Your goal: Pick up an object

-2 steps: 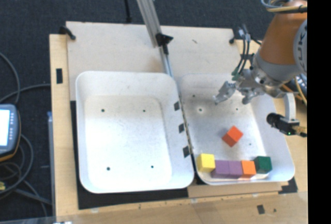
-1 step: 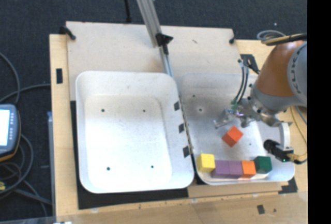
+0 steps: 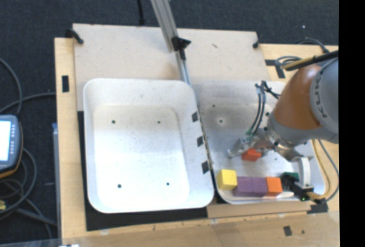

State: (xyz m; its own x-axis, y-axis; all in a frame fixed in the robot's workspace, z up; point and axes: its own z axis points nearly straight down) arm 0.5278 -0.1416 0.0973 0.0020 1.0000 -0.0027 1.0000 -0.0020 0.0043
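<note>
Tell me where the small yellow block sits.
The small yellow block lies in the right white bin, near its front left corner, just left of the purple block.

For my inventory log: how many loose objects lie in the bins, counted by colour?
Yellow block: 1
Purple block: 1
Orange block: 1
Red-orange object at the gripper: 1
Total: 4, all in the right bin.

Blocks (image 3: 251, 184) crowd the right bin's (image 3: 228, 100) near wall.
</note>
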